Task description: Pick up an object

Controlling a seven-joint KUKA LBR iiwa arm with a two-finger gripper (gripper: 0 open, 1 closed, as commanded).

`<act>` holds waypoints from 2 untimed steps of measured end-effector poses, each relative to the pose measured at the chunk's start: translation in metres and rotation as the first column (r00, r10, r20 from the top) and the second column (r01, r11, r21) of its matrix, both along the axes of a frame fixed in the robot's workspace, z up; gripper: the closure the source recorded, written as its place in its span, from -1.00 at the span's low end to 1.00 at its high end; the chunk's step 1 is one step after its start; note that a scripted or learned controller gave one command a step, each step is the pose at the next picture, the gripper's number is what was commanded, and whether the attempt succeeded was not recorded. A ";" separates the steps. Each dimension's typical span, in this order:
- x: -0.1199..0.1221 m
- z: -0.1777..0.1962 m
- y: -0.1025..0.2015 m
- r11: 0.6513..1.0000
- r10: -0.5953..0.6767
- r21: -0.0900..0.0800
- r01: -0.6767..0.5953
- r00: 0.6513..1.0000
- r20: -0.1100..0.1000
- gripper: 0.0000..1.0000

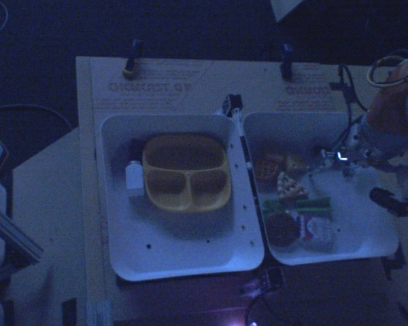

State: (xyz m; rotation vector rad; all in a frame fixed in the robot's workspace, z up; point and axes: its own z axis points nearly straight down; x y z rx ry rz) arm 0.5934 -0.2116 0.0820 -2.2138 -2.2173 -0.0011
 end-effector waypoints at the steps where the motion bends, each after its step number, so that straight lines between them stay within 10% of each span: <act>1: 0.001 0.013 -0.001 1.000 0.000 -0.005 0.000 1.000 0.005 1.00; 2: 0.003 0.078 -0.004 1.000 -0.001 -0.010 0.001 1.000 0.013 1.00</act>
